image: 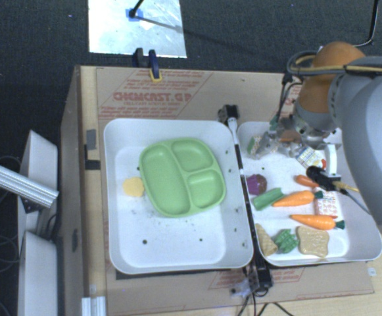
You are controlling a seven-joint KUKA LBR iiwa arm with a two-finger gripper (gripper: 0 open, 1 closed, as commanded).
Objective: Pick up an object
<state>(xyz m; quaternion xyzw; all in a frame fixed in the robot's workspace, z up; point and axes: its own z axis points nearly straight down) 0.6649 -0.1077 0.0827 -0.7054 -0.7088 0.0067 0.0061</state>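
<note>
Two white bins side by side on the bench (177,91). The arm (368,130) comes in from the right and is over the right bin (358,245).

Pincer (267,143) is low in the far-left corner of the right bin, close to the wall shared with the left bin (177,242). Can't tell whether it is released or clenched, since the tip is a grey blur. Nothing visibly in its grasp.

Pick candidates, right bin:
- purple toy vegetable (256,183) against the left wall, just toward the camera from the pincer, apart from it
- green pod (267,198) just beside the purple one, lying at a slant
- long carrot (296,198) touching the pod's right end
- short orange piece (304,180) above that carrot
- second carrot (315,222) nearer the front, green tip pointing right
- pink-and-white box (325,205) between the two carrots, at their right ends
- front row, left to right: tan cracker (264,237), broccoli (285,240), bread slice (312,241), all close together
- small pale packet (307,155) just right of the pincer, detail too small to read

Left bin: green divided plate (181,176) lies flat near the middle, with a yellow disc (134,187) just beside its left edge.
</note>
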